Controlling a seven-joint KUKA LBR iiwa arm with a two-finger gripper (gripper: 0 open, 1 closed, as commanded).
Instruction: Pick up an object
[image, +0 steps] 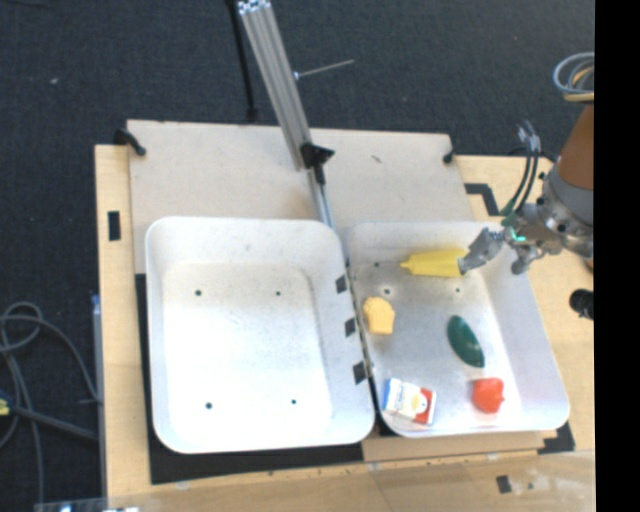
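My claw (497, 250) hangs at three o'clock over the upper right rim of the right bin (535, 335), fingers spread wide with nothing between them. One fingertip sits just beside the yellow bottle (432, 264), which lies at twelve o'clock in that bin. A yellow block (378, 316) is at nine, a dark green piece (465, 340) near centre, a red item (487, 395) at five, and a red-and-white carton (409, 402) at seven.

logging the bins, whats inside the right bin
Inside the right bin: a yellow bottle, a yellow block, a dark green piece, an orange-red piece and a small red-white carton. The end effector covers the bottle's end.
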